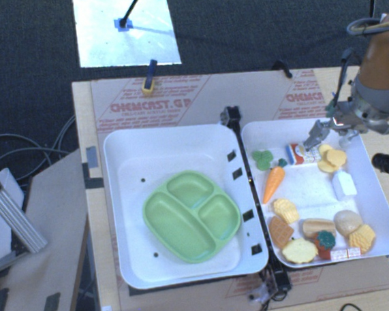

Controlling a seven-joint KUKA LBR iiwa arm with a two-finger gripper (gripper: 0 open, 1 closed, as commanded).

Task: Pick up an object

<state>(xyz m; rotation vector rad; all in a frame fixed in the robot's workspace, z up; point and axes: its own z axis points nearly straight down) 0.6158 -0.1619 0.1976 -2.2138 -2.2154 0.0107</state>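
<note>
Pincer (314,136) is hanging over the right bin (376,188) near a red-and-white item (295,153); its grip state is too blurred to tell.

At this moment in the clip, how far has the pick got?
Done: the arm has reached over the right bin, with the gripper low at its far edge by the red-and-white item. In hand: nothing shows between the fingers. Left: the grasp and lift. The carrot, broccoli and other toy foods lie in the bin, and the green tray sits in the left bin.
</note>
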